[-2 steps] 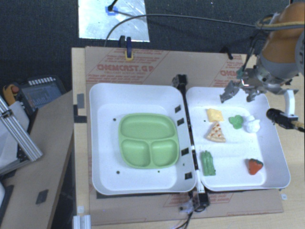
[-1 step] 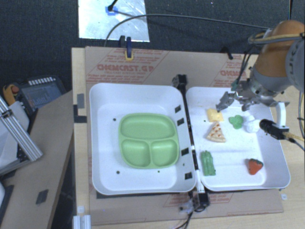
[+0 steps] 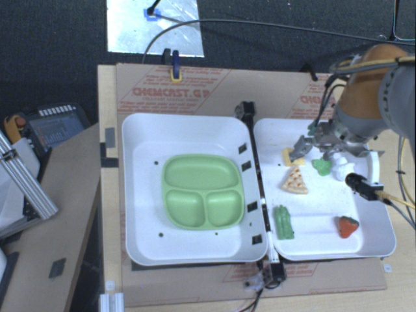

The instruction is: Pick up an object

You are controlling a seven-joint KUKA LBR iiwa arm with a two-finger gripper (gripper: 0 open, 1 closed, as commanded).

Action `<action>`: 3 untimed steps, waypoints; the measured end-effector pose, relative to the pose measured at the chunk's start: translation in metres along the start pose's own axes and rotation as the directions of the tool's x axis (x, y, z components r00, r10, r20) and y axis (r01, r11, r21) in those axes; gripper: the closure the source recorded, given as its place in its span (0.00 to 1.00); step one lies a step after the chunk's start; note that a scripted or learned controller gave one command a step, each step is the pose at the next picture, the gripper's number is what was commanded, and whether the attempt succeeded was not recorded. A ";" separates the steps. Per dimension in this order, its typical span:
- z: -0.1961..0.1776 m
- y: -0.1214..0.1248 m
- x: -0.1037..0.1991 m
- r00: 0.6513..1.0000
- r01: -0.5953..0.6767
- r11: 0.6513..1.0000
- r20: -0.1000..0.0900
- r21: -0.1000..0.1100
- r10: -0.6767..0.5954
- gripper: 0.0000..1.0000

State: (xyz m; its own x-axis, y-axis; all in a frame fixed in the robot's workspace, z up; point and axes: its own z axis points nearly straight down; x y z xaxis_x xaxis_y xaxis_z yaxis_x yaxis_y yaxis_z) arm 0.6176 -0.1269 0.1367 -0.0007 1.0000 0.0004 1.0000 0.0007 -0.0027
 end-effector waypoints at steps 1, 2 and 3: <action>-0.014 0.002 0.000 1.000 0.000 1.000 0.002 -0.007 0.000 1.00; -0.079 0.004 0.001 1.000 0.003 1.000 0.002 -0.010 -0.003 1.00; -0.097 0.005 0.001 1.000 0.003 1.000 0.001 -0.007 -0.003 1.00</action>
State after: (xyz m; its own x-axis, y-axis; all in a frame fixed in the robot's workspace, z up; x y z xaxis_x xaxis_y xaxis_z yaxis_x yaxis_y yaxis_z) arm 0.6227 -0.1256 0.2332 -0.0039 1.0000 -0.0006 1.0000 0.0039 0.0039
